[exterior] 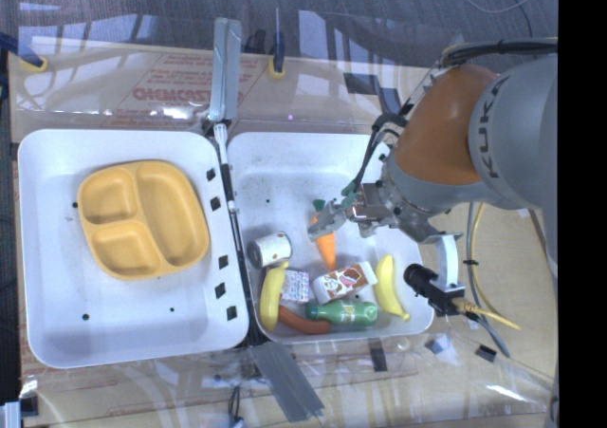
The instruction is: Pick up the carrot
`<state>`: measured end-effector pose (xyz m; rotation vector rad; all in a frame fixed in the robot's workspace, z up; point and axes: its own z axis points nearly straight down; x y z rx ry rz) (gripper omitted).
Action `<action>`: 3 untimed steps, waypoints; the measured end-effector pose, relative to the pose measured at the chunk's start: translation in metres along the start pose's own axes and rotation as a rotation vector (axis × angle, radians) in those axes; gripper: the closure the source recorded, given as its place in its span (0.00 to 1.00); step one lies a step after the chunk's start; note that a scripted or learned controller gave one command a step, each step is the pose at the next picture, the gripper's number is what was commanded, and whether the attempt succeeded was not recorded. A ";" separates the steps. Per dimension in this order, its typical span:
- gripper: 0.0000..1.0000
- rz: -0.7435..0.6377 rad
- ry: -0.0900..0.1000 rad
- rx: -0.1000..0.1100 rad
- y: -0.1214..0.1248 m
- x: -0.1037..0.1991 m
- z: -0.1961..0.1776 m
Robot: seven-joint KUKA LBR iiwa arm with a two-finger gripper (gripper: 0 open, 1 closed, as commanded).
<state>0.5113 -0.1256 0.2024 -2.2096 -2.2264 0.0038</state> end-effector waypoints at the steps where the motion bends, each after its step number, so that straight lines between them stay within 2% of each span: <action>1: 0.00 0.180 -0.001 -0.002 0.023 -0.063 0.111; 2: 1.00 0.176 -0.001 0.000 0.023 -0.062 0.102; 3: 1.00 0.249 0.000 -0.003 0.062 -0.042 -0.048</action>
